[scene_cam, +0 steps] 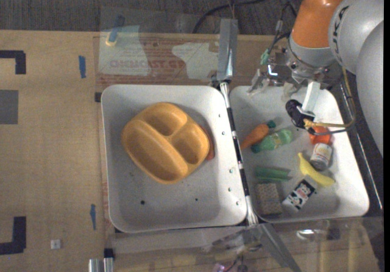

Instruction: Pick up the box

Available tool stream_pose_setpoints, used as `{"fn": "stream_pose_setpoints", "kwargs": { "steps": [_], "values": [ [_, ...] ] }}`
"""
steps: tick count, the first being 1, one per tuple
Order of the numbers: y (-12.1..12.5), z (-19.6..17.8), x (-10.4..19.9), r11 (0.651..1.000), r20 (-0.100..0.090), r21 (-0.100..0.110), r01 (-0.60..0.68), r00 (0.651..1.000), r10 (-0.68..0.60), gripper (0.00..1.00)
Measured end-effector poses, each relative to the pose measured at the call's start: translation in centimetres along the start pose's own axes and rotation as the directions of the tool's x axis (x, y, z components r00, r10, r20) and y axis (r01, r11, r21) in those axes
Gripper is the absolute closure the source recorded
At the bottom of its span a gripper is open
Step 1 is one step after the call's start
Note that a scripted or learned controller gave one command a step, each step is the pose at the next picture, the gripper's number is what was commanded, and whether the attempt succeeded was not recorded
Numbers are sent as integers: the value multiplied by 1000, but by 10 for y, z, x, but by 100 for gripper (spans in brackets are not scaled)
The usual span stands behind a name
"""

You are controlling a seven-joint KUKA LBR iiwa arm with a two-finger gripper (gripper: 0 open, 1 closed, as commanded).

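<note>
Sponge (pixel 268 197) touches box (pixel 300 194); banana (pixel 315 171) just beyond.

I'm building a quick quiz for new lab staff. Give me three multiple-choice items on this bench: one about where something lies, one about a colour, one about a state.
1. Where does the small black-and-white box lie?
A. In the left bin beside the tray
B. In the right bin, near its front edge
C. On the bench outside both bins

2. What colour is the divided tray in the left bin?
A. Yellow-orange
B. Blue
C. Black

3. How does the box stand with respect to the gripper?
A. Lifted above the bin
B. Clamped at the bin's rear
C. Lying in the bin, apart from the gripper

Answers:
1. B, since it sits by the grey sponge at the front of the right bin.
2. A, since its compartments all show yellow-orange.
3. C, since the gripper is at the bin's rear while the box rests at the front.
</note>
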State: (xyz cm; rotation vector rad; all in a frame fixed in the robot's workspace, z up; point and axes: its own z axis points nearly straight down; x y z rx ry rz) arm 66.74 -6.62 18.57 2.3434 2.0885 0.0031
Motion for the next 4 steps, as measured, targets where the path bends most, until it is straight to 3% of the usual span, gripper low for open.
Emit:
{"fn": "stream_pose_setpoints", "kwargs": {
  "steps": [1,2,3,4],
  "values": [
    [-87,86,-35,995,-1,3,-103,995,103,0],
    [-94,97,-71,996,-3,-5,86,996,-86,0],
    [-182,96,-48,999,-2,-6,-33,999,33,0],
    [-71,97,-39,966,1,-8,257,966,-257,0]
  ]
}}
